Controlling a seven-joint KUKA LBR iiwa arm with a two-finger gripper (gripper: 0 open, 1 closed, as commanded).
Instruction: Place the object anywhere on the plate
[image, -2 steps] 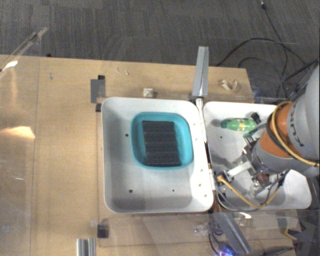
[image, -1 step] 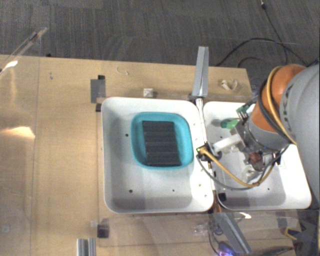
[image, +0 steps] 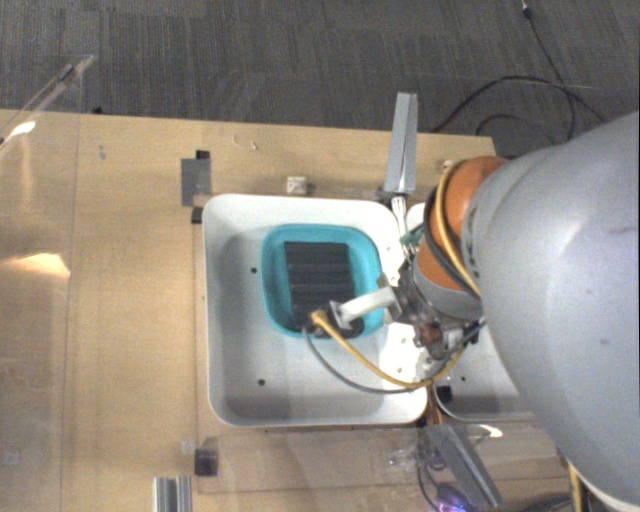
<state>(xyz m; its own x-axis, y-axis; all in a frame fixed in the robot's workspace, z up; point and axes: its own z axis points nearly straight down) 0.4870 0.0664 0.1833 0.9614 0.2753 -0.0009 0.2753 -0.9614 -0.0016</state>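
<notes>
Though hand (image: 408, 303) state unclear, dark ribbed rectangular block (image: 318, 272) lies on teal plate (image: 272, 265).

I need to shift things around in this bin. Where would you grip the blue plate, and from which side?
Probably the raised left rim of the blue plate, from above: it lies flat in the white bin, so only the thin rim offers a pinch.

One fixed camera overhead, looking down aslant at bench (image: 110, 330)
</notes>
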